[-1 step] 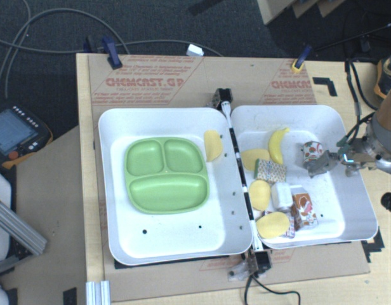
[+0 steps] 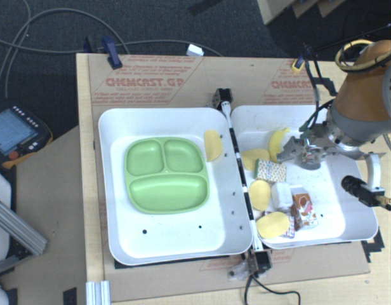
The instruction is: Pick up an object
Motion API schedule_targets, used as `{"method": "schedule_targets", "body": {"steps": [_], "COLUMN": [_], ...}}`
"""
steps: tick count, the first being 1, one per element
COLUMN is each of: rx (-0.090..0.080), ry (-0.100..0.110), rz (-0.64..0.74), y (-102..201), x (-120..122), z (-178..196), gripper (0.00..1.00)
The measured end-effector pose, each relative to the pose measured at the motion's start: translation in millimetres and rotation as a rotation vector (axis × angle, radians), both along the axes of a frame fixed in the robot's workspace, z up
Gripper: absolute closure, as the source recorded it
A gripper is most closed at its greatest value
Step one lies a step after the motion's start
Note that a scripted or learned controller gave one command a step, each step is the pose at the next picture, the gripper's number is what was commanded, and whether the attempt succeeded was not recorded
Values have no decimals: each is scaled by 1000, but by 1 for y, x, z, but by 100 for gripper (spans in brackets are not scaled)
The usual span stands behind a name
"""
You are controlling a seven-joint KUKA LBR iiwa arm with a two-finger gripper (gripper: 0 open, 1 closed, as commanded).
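The grey arm with its orange band reaches into the right white bin [image 2: 354, 224], and its two-finger metal gripper [image 2: 296, 150] hangs just right of the upright yellow oval piece [image 2: 277, 145] near that bin's back; its jaws look spread with nothing between them. In front of that yellow piece lie a patterned small packet [image 2: 270, 170], a white block [image 2: 282, 193], a red-and-brown carton [image 2: 303, 210] and more yellow pieces. To its left, the left white bin [image 2: 113, 170] holds a green divided plastic plate [image 2: 167, 175].

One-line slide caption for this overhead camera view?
KUKA arm's gripper poised over right bin of yellow items; green divided plate in left bin.
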State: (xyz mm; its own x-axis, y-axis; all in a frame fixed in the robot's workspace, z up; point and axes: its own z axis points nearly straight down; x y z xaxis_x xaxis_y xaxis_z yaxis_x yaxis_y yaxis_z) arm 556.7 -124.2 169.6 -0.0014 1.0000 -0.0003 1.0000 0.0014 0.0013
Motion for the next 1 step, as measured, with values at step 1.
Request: {"method": "schedule_targets", "body": {"steps": [1], "rx": [0], "ry": [-1], "rz": [-1], "y": [-6], "x": [48], "z": [-85], "gripper": [0]}}
